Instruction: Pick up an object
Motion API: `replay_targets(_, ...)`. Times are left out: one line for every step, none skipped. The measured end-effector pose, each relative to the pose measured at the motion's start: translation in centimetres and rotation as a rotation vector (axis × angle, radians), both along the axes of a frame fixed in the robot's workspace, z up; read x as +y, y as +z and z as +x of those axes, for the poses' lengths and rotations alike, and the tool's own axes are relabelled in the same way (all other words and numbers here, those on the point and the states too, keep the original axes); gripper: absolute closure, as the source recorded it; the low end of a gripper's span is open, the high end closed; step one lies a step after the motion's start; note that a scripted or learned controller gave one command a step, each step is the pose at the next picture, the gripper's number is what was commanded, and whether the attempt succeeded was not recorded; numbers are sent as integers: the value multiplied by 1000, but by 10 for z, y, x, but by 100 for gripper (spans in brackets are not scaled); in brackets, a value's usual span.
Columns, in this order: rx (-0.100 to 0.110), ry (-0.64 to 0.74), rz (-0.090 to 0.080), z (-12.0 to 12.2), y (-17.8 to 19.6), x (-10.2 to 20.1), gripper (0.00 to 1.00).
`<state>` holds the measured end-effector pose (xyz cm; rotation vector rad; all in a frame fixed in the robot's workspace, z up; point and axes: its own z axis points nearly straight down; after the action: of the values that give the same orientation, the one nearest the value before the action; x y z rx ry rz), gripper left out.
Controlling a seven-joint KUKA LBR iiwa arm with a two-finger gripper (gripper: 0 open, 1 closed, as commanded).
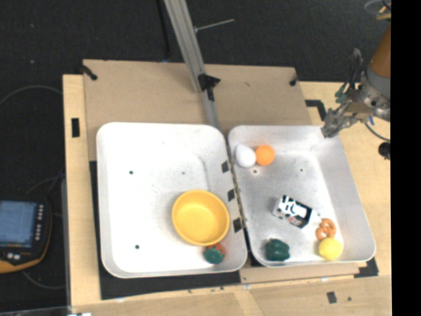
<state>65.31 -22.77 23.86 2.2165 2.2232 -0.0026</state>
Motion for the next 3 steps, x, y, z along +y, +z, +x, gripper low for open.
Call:
replay_targets(-1, 3, 3, -9, 11, 54, 100)
replay_targets(0, 3, 4, -3, 9, 104, 100)
replay_targets(1, 4, 5, -7, 18, 155, 100)
